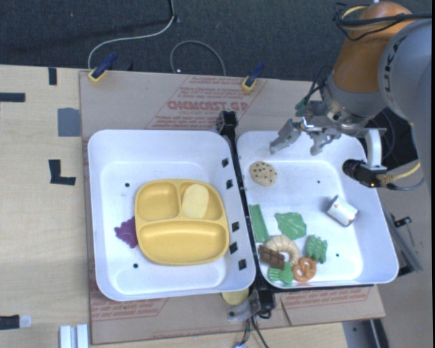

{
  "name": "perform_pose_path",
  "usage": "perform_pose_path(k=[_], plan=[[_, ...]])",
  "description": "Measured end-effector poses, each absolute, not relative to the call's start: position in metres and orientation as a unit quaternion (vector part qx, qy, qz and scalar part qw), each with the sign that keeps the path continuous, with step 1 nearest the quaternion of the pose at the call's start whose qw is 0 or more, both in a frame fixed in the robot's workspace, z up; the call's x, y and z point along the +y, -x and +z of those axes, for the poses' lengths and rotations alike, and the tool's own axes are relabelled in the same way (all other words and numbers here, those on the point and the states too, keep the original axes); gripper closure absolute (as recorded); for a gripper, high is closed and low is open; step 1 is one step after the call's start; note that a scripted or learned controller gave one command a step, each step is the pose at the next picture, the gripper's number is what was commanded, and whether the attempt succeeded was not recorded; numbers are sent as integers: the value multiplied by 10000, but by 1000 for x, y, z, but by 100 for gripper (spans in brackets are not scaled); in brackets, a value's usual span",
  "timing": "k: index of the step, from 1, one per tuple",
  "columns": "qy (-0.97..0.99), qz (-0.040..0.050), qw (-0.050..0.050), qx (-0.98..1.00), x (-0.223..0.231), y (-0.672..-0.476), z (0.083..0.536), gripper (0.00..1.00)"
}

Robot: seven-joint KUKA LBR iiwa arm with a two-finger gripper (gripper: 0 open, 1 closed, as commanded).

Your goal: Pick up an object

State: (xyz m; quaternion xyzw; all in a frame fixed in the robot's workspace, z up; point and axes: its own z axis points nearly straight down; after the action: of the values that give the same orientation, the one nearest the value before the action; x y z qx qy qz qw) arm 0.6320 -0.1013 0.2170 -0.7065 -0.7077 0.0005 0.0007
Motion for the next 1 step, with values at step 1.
perform_pose_path(k=[1], plan=[[7060,22,20,-7082,-95,-657,146,0]])
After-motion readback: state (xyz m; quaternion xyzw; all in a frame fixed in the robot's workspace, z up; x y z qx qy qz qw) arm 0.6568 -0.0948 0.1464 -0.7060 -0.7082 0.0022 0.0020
